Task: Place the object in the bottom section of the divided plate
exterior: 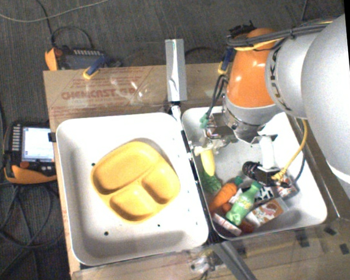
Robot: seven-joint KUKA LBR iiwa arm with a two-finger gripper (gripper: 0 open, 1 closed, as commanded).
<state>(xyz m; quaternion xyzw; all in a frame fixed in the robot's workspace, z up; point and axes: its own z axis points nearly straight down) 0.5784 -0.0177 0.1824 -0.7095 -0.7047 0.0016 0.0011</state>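
A yellow divided plate point(136, 180) lies in the left white bin point(86, 237), with one large section at its upper left and two smaller ones toward the lower right; all of them are bare. My gripper point(211, 140) hangs low over the upper left corner of the right bin point(311, 209), close to the wall between the bins. Just below it lies a pale yellow and green corn-like object point(208, 166); I cannot see whether it sits between the fingers.
The right bin's lower part holds a pile: an orange carrot point(224, 194), a green bottle point(243, 203), a red packet point(267, 211) and other small items. My arm covers the bin's upper right.
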